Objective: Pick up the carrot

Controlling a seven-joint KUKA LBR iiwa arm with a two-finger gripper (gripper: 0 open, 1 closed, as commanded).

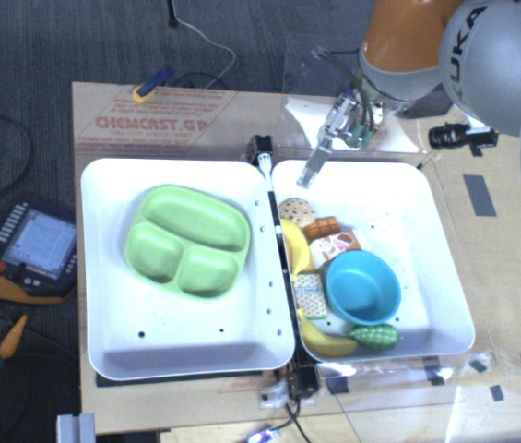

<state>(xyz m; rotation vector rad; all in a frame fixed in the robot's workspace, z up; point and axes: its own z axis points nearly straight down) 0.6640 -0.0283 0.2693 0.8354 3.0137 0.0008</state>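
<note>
Dark grey carpet [76,26] covers the floor around my bench [491,247] — a black cable [200,30] trails across it at the far side. On the left lies a handheld pendant [29,252] with a lit screen — an orange-handled tool [11,337] sits nearer.

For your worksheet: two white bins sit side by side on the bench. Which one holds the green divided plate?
The left bin: it holds the green three-compartment plate. The right bin, nearer the gripper, holds a blue bowl, bananas and other toy foods instead.
</note>
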